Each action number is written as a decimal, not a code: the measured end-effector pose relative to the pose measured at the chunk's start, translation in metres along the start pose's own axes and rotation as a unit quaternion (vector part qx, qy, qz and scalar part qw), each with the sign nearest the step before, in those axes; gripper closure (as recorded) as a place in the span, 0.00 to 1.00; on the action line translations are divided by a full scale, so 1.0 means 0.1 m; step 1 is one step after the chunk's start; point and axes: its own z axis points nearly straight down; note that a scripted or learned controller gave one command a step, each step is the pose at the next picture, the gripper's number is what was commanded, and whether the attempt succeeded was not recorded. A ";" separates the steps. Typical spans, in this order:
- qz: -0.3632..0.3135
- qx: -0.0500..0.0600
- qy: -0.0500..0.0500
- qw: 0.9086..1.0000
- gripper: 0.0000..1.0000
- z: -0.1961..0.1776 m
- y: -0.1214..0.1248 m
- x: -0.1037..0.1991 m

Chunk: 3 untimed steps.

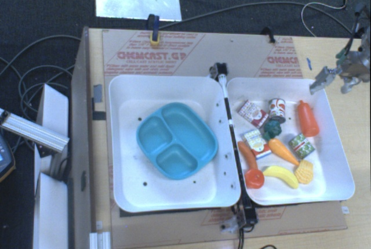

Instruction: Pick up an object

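The right bin (339, 143) holds several toy foods: an orange-red bottle (307, 118), a small can (277, 107), a red-and-white box (250, 111), a teal piece (272, 129), a carrot (282, 150), a green carton (301, 146), a banana (281, 176) and a red cup (254, 178). My gripper (334, 82) hangs above the bin's far right corner, up and to the right of the bottle. It is open, with nothing between its fingers (320, 79).
The left bin (130, 103) holds a blue divided plate (177, 140). A black divider bar (229, 126) runs between the bins. Cables lie on the dark floor behind the bench, and white blocks (49, 126) stand at the left.
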 end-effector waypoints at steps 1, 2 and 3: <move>-0.001 -0.003 0.000 1.000 0.00 1.88 0.22 0.40; 0.000 -0.006 -0.001 1.000 0.00 1.88 -0.07 0.90; -0.001 -0.003 0.001 1.000 0.00 1.90 0.11 0.78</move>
